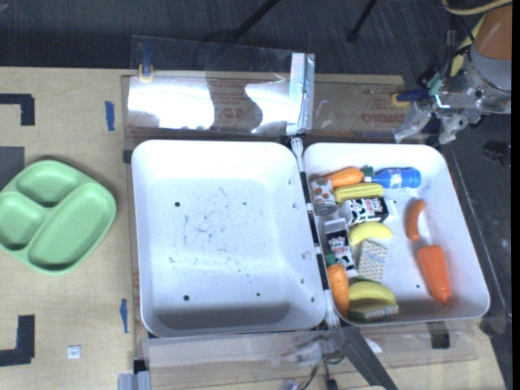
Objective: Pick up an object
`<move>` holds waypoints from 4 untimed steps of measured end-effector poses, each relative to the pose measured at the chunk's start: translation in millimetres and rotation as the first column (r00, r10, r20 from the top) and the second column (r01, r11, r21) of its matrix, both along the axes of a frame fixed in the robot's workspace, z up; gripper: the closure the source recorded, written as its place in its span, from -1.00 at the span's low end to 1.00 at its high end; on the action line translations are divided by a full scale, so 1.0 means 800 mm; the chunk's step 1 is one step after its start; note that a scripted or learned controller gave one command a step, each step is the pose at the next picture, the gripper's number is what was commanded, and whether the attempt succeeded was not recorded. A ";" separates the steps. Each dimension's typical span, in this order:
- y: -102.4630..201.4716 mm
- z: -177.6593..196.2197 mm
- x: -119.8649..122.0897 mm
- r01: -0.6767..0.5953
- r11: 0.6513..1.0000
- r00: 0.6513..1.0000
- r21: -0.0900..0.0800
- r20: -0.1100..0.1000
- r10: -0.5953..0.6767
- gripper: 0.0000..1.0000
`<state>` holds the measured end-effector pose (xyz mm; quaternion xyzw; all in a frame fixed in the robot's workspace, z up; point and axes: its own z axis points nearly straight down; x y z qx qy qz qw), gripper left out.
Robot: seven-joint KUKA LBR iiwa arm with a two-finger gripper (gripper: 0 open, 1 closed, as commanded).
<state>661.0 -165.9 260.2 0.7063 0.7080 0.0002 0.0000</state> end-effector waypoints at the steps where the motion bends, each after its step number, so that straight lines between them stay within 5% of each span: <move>1: 0.015 -0.166 -0.022 -0.069 0.998 0.998 0.000 0.001 0.069 -1.00; 2: 0.002 -0.188 -0.002 -0.052 0.999 0.998 -0.010 0.023 0.052 -1.00; 3: 0.017 -0.140 0.008 0.015 1.000 1.000 -0.001 0.003 -0.015 -1.00; 4: -0.014 -0.199 0.010 0.014 1.000 1.000 -0.002 0.008 -0.014 -1.00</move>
